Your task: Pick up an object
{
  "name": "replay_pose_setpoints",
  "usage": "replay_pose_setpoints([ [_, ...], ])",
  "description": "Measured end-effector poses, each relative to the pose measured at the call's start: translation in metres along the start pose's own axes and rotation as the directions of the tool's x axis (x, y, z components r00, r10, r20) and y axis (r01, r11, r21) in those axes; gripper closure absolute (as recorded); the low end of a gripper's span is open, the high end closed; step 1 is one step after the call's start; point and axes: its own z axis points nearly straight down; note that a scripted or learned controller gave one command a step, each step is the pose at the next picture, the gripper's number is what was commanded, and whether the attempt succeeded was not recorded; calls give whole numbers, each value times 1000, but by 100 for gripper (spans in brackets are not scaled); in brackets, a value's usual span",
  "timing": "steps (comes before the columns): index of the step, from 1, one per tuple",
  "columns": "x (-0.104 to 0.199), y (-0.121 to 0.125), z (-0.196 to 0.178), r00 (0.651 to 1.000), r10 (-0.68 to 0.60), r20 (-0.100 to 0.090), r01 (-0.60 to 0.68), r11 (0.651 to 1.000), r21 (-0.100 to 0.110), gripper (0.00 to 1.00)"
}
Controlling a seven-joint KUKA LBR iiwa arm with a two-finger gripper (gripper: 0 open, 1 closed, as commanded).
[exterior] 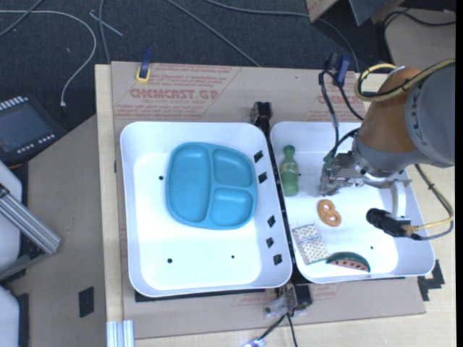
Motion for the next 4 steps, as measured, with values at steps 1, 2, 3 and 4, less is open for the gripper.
replay_pose_setpoints([
  [1, -9, 0, -48, 1000, 0, 3, 0, 1000, -5, 100],
  [2, -8, 10, -108, 1000, -2, 3, 2, 1000, -6, 100],
  [3, -8, 12, -162, 1000, -2, 3, 2, 1000, -6, 100],
  [4, 47, -3, -167, 1000, -6, -2, 6, 1000, 2, 100],
])
